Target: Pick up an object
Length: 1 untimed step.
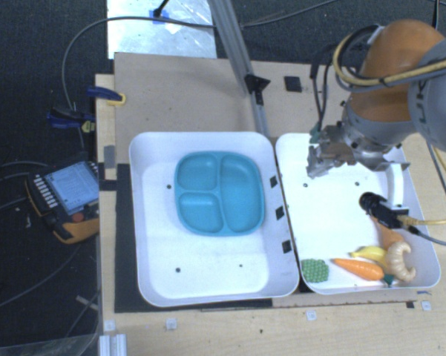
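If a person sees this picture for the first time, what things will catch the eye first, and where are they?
The blue divided plate stands out first, lying in the left bin. Next comes the grey and orange arm at the upper right, with its hand above the right bin. A cluster of toy foods, among them a carrot and a green piece, sits along that bin's near edge.

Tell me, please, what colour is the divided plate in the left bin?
Light blue plate, seen in the camera view.

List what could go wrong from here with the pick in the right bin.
1. The carrot, banana and the tan piece lie bunched in the right bin's near corner, so a grasp may catch two or slip.
2. The gripper sits at the far end, away from them, and may shut on nothing.
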{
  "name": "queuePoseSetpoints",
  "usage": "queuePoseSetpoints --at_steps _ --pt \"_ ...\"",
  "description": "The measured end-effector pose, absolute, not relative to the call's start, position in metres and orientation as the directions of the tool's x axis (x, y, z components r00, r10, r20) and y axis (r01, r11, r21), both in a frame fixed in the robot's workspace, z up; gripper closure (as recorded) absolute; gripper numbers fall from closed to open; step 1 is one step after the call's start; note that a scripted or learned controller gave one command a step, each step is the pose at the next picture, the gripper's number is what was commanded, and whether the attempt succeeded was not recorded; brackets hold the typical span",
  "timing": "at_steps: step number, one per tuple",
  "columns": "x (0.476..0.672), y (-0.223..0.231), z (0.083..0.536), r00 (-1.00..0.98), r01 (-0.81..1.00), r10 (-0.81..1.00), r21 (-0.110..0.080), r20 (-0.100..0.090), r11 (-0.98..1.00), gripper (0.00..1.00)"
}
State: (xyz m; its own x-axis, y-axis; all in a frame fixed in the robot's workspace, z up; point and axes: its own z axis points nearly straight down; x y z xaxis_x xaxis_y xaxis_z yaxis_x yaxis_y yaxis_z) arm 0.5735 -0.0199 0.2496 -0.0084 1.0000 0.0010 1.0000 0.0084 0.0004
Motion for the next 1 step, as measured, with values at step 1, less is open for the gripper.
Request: queuePoseSetpoints --at_steps 1 --pt "0.5608 0.0426 0.2442 -0.011 1.000 1.000 -0.001 0.002 0.011 1.00"
